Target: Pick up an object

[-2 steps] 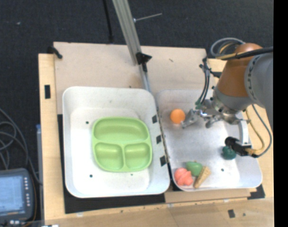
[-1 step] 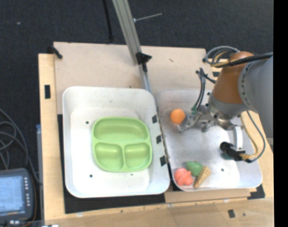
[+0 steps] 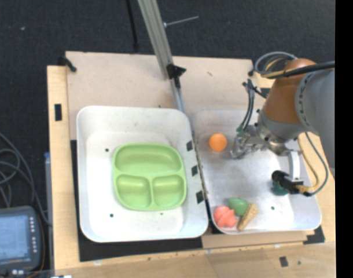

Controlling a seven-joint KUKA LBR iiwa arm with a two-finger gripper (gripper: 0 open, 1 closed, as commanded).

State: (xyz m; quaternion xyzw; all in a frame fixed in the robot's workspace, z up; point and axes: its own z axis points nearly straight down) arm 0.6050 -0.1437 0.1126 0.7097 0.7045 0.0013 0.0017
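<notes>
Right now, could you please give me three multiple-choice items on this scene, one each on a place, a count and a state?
1. Where is the green tray?
A. left bin
B. right bin
C. on the bench outside the bins

2. How many compartments does the tray have?
A. two
B. three
C. five

3. How does the orange ball stand to the gripper?
A. held between the fingers
B. lying on the bin floor beside it
C. resting on the tray

Answers: 1 A, the tray lies in the left bin. 2 B, one long section above two smaller ones. 3 B, the ball sits in the right bin, just left of the gripper.
</notes>
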